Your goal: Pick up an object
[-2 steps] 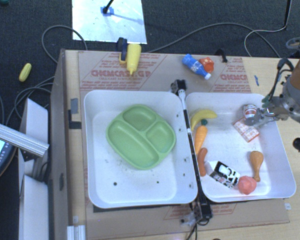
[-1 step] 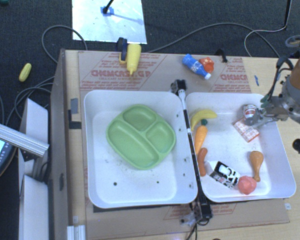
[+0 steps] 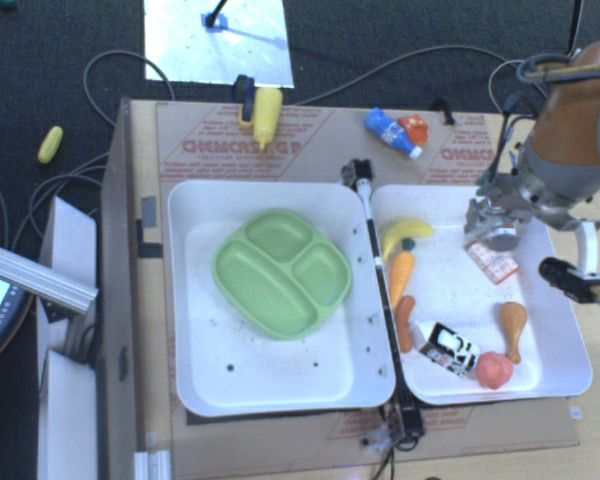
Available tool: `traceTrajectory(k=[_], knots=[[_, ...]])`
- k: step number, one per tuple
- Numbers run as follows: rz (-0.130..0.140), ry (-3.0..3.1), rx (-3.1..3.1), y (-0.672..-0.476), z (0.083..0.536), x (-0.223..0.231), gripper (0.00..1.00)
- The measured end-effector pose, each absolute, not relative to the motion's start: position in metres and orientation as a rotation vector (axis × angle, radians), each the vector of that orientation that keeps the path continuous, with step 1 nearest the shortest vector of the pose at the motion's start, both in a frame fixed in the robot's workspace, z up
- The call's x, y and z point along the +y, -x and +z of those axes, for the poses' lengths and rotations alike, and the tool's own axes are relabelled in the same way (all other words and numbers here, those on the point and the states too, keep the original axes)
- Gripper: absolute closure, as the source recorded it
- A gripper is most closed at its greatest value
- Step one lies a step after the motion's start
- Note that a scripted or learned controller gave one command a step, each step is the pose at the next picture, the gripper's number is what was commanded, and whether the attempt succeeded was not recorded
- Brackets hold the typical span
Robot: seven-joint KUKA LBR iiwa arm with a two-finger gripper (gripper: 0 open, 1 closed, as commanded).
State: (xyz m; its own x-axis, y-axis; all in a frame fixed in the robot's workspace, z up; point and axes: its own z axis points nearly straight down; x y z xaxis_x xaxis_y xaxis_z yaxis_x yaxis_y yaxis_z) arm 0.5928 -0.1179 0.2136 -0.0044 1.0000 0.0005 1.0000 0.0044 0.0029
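Nearest me, at six o'clock in the right white bin [image 3: 570, 368], lie a pink rubber ball [image 3: 494, 370] and a black-and-white printed box [image 3: 448, 348]. My gripper [image 3: 493, 230] hovers at two o'clock over a small red-and-white packet [image 3: 493, 262]; I cannot tell its opening. The flat packet may slip. An orange plastic carrot [image 3: 401, 270] lies well apart.

a robotics lab: cardboard-topped bench [image 3: 310, 133], loose cables [image 3: 120, 63], toy food in bins [image 3: 570, 368].
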Motion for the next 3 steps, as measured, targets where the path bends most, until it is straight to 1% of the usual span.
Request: traceTrajectory(k=[1, 2, 3], knots=[[0.001, -2.217, 2.221, -0.581, 0.223, -0.181, 1.00], [0.002, -2.216, 2.224, -0.583, 0.215, -0.169, 1.00], [0.000, -2.218, 2.221, -0.609, 0.184, -0.207, 1.00]])
